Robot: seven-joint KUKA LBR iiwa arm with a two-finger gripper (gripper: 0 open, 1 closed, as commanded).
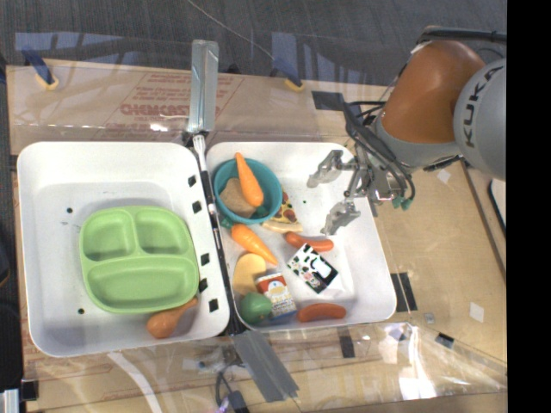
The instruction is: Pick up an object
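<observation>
Currently the gripper (335, 194) hangs over the far right part of the right bin (372, 256) with its two fingers spread and nothing between them. Candidate objects lie left and near of it (all resting in that bin): a teal bowl (269, 185) holding a carrot (249, 179), a sausage (309, 243) just near the gripper, and a black-and-white packet (312, 271). The left bin (43, 231) holds a green divided plate (138, 258)

Toy foods (274, 256) clustered in right bin (366, 269).

Bright even overhead light; glare on clear plastic sheet (172, 101); soft shadows inside bins; slightly soft focus.
</observation>
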